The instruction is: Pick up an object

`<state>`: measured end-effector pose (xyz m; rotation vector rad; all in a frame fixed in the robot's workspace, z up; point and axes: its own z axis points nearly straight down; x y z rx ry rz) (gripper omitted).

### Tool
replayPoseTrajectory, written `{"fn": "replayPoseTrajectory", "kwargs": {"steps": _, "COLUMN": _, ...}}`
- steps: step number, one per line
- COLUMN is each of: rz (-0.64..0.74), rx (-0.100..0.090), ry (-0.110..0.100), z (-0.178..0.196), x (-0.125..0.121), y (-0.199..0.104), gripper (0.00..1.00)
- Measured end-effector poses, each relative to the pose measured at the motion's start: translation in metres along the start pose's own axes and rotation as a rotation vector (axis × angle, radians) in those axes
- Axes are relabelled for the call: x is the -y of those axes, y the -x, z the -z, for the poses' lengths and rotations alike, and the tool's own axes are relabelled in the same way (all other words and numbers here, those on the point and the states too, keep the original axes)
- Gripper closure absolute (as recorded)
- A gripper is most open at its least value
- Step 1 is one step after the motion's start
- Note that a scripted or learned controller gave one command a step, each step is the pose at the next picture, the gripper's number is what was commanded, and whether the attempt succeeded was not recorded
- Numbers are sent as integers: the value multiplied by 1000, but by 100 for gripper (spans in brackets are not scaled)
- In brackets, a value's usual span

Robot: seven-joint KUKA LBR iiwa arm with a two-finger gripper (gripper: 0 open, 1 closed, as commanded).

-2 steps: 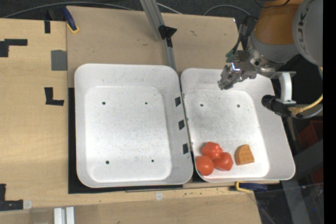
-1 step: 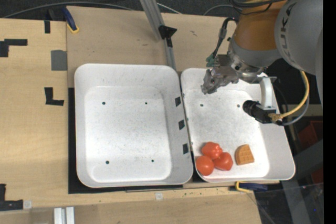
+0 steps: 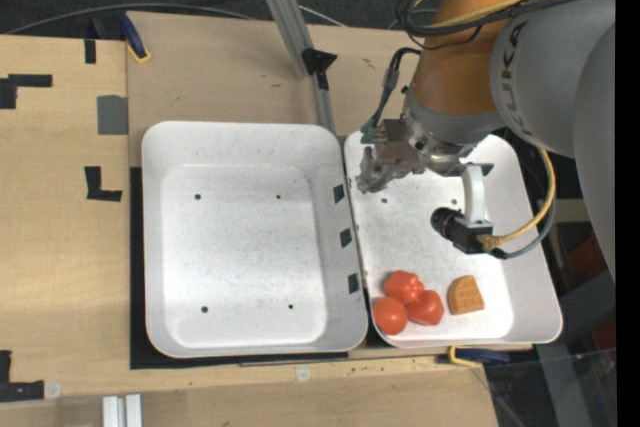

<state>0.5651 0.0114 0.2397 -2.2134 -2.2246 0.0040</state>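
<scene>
- Grey arm with orange band (image 3: pixel 470 25): reaches in from the right and hangs over the far part of the right-hand shallow white bin (image 3: pixel 525 320).
- Two-finger gripper (image 3: pixel 372 173): positioned low near the right bin's left wall, close to the seam between the bins. Finger state cannot be told; the metal parts blur together.
- Red lumpy object with three rounded lobes (image 3: pixel 408 300): lies in the near left corner of the right bin, well apart from the gripper.
- Small orange-tan ridged block (image 3: pixel 465 295): lies just beside the red object, on its right.
- Left-hand shallow white bin (image 3: pixel 170 245): sits adjacent, edge touching the right bin.
</scene>
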Motion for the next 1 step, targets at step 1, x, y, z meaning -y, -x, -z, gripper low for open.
{"fn": "replayPoseTrajectory", "kwargs": {"steps": 1, "rz": 2, "rx": -1, "ry": 1, "z": 4, "x": 21, "y": -53, "gripper": 100}}
